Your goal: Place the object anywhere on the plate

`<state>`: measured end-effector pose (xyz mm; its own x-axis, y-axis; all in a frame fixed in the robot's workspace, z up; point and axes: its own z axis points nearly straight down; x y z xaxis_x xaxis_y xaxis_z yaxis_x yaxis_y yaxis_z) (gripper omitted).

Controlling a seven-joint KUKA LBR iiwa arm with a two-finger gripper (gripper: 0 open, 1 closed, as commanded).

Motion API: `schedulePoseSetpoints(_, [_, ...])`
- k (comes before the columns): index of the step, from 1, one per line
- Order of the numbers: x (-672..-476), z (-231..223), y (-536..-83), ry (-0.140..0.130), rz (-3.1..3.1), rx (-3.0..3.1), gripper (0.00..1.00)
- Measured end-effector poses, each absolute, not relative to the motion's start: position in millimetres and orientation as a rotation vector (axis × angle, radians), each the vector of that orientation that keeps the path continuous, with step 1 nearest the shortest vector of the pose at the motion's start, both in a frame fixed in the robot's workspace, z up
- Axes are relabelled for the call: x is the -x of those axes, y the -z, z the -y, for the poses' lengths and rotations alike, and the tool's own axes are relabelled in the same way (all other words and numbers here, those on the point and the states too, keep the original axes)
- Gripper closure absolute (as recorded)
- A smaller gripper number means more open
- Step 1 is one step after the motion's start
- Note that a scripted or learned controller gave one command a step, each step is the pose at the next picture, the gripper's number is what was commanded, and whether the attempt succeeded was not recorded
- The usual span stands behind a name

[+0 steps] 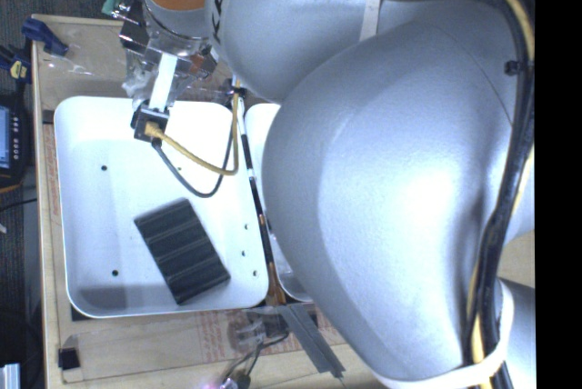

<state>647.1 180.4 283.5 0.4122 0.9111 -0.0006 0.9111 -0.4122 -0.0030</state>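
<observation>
Thing to move: the dark flat thing (182, 251) with ridges on top. It lies flat on the floor of the left bin (91, 196), in the lower middle of the frame, turned at a slant.

Hand: the hand (150, 78) is in the upper left of the frame, over the top edge of the left bin. It is well apart from the dark flat thing.

Hand open or closed: I cannot tell. It is too small and blurry here. Nothing dark is held in it.

Arm: the big grey arm (391, 178) fills the right side of the frame. It hides most of the right bin (262, 128).

Surface: the brown surface (136, 337) runs along under the bins at the bottom of the frame.

Done so far: I think nothing yet. The dark flat thing is not picked up.

Left to do: I think almost all of it. The hand has to go down to the dark flat thing, grab it, lift it and set it on the plate.
</observation>
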Motion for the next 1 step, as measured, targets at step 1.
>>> schedulePoseSetpoints(1, [-585.7, -218.9, -359.7, -0.001, 1.644, 2.674, 1.00])
